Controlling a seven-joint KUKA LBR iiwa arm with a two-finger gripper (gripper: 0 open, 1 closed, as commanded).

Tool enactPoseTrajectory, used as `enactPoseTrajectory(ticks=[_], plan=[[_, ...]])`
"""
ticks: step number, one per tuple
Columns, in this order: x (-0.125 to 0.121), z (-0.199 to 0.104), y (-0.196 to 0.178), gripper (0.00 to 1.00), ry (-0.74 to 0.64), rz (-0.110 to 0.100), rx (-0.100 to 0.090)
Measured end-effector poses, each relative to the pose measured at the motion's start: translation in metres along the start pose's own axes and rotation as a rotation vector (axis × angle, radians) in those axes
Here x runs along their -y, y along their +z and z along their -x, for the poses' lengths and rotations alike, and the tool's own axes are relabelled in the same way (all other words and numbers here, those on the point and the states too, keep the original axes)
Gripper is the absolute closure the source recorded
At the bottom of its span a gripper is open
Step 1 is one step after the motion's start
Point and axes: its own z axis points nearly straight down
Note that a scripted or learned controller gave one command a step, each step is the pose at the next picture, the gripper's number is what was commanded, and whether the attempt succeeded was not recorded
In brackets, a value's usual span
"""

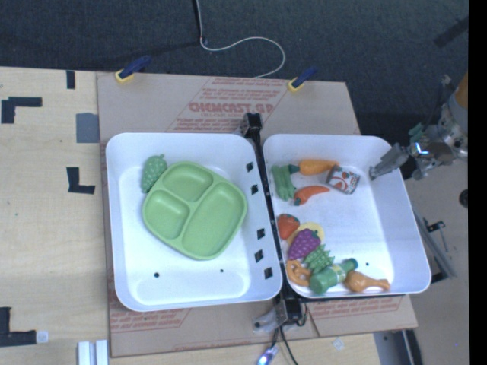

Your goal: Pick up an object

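The gripper [389,166] is a small grey metal assembly ending in dull grey fingers [384,167] with darker undersides. Behind the fingers sits a blocky body of pale grey and black parts with a greenish glint on top. Further back, the wrist [460,105] shows pale grey casing and a hint of orange.

Even, soft light falls from above. The white bins [122,226] are bright but not glaring, with faint shadows. The picture is slightly soft and grainy.
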Motion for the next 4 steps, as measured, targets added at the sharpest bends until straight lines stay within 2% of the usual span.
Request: enactPoseTrajectory(ticks=[1, 2, 3, 4], plan=[[0.037, -0.019, -0.142, 0.0, -0.002, 0.016, 0.005], [0.063, -0.048, -0.278, 0.0, -0.002, 0.016, 0.004], [0.062, -0.048, -0.281, 1.0, 0.0, 0.003, 0.003], [0.084, 0.01, -0.143, 1.0, 0.008, -0.014, -0.003]])
